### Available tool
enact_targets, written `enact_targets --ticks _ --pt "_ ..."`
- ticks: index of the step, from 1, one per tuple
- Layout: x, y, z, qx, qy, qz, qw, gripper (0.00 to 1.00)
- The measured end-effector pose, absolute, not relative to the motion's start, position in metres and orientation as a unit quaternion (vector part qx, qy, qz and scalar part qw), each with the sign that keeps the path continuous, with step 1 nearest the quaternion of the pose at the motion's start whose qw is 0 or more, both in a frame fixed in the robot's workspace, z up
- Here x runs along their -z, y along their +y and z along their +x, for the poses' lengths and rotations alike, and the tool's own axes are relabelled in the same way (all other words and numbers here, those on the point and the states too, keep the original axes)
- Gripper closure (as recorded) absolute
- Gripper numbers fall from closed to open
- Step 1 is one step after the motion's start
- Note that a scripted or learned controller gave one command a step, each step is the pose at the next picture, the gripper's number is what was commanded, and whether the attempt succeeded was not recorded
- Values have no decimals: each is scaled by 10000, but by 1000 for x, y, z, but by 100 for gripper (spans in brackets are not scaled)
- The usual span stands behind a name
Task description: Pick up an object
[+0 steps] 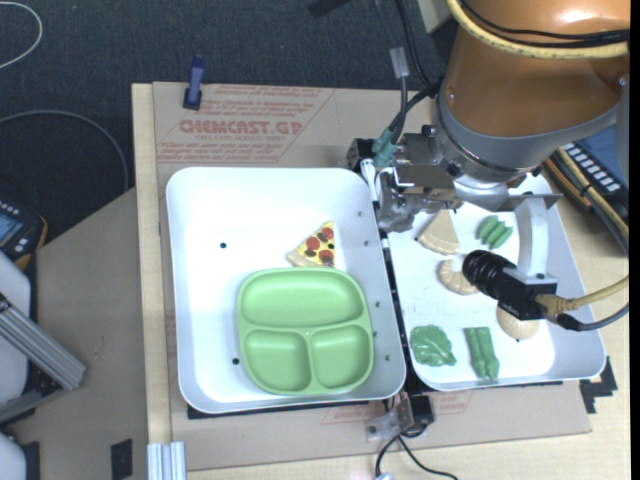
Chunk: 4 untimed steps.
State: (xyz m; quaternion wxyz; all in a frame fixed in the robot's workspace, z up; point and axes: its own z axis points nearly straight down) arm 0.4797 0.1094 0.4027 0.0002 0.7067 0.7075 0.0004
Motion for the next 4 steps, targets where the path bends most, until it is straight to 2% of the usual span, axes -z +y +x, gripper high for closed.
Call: enact_targets --ticks 1,2,4 --pt "-473 101 480 -41 7072 7069 26 100" --pt "-480 102 480 -16 7074 7068 14 100" --pt "-500 103 481 -40 7077 7065 36 100"
